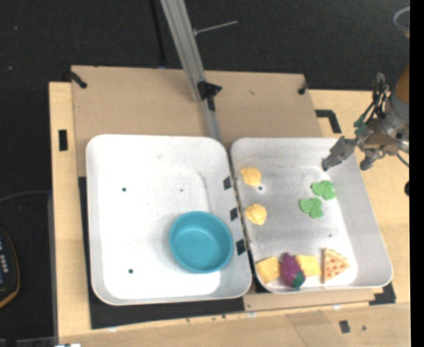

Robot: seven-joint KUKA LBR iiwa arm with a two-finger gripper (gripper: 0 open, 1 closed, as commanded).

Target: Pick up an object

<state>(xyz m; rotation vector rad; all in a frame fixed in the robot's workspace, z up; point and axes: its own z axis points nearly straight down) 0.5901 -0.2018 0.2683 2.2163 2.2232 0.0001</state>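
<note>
The gripper (350,157) is seen spread and holding nothing, poised over the right bin (370,223) at its upper right edge. The approach step is judged in hand. Nearest lie two green pieces (317,198) (well apart from the pizza slice (334,264)); a descent over one is called for.

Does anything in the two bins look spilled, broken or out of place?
Nothing stands out. The blue bowl sits upright in the left bin; the small toy foods lie scattered in the right bin, none over a rim.
</note>
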